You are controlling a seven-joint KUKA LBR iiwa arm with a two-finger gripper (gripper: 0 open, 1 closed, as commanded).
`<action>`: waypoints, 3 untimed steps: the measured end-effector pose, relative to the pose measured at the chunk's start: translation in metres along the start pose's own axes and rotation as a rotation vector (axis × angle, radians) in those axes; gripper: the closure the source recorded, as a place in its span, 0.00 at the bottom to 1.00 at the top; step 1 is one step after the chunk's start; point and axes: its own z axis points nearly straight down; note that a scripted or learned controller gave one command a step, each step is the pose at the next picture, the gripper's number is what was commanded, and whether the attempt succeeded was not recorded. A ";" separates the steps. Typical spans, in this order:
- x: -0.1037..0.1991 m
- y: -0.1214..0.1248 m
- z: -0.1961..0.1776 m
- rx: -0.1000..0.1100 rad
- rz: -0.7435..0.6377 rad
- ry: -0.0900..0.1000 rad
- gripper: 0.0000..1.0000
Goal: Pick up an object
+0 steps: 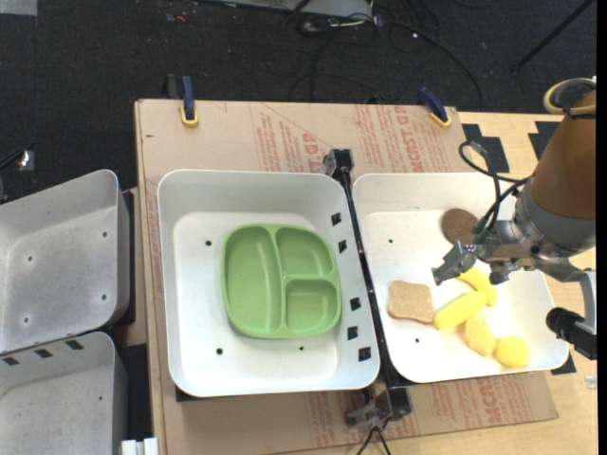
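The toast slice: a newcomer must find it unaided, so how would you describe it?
Look in the right-hand white bin, at its left side. The toast slice lies flat beside a cluster of yellow pieces. It alone is tan, flat and bread-shaped.

The arm (569, 173) enters from the right edge as a thick rounded body. Its upper section is orange-brown with a smooth, curved casing; a pale ring-shaped part sits at its top. Below the orange section is a grey band, followed by a grey metallic wrist. Thin dark cables loop from the wrist area toward the hand (455, 265). The hand is a compact assembly of grey and black parts. A separate black cylindrical part projects below the arm.
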 end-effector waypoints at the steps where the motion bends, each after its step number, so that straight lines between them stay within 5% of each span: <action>1: 0.000 0.002 -0.005 -0.011 -0.003 -0.001 0.00; 3: 0.012 0.009 0.100 -0.006 -0.001 0.000 0.00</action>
